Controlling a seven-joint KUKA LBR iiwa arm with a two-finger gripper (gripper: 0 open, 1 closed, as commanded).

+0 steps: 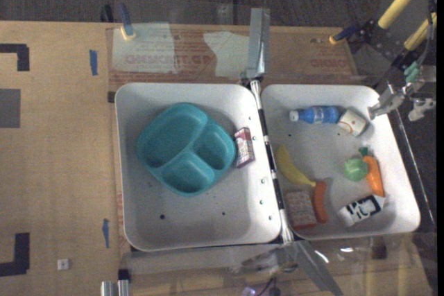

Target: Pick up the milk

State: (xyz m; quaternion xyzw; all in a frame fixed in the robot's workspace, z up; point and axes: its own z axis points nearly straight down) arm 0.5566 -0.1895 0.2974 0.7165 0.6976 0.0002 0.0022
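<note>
A small milk carton (362, 209), white with black cow-style patches, lies tipped on its side in the near right corner of the right-hand bin (406, 170). Its long axis runs at a slant, one end pointing toward the bin's right wall. It rests on the bin floor just below an orange carrot (374, 175), apart from it, with nothing touching it.

Faint reddish lettering runs across the cardboard (173, 55) behind the bins. It is too blurred to read
</note>
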